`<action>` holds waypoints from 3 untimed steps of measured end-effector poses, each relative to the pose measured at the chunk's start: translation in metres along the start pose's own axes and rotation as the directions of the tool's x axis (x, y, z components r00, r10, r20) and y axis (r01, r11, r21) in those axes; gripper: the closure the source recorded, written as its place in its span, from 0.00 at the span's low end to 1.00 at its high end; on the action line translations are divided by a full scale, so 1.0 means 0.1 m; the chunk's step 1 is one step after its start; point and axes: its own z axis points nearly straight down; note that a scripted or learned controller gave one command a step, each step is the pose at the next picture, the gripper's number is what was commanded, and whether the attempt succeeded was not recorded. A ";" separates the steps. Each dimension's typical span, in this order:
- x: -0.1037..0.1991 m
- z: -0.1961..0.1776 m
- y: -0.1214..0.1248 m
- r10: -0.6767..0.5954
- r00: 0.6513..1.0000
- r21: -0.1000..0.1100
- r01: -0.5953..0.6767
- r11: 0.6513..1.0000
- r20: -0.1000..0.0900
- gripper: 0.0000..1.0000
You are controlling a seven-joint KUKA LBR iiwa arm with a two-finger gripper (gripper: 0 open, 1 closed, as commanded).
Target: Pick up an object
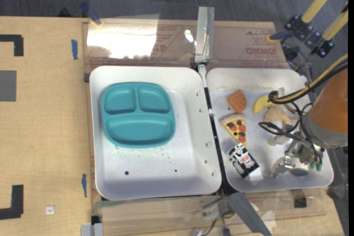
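The fingers (pixel 289 166) sit low in the near right corner of the right bin (pixel 326 177), a tangle of metal and wires just above the white floor; whether they are spread or pressed together cannot be told, and nothing can be seen between them. Just behind them, toward the bin's far side, lies a pale beige object (pixel 275 116), and touching its left edge a yellow banana (pixel 261 103). To the left of the fingers, a little apart, a black-and-white carton (pixel 244 160) lies tilted on the bin floor. Beyond it, farther from the fingers, is a toy pizza slice (pixel 235 127) with red dots, and past that an orange cracker-like piece (pixel 237 100) near the bin's far wall. None of these things touches the fingers.

Above the fingers the arm's orange band (pixel 332 102) rises at the right edge, with black and yellow cables running along it.

Well to the left of the fingers, past the divider between the bins, the left bin (pixel 188 168) holds a teal divided tray (pixel 138 114) lying flat. The desk (pixel 44 119) of bare wood stretches farther left, marked with black and blue tape.
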 end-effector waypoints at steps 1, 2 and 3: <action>-0.04 -0.13 0.01 -0.002 1.000 0.001 0.002 1.000 0.015 1.00; 0.04 -0.01 0.71 0.229 0.973 -0.003 -0.229 0.973 0.002 1.00; 0.07 -0.97 1.14 0.473 0.881 0.001 -0.473 0.881 -0.004 1.00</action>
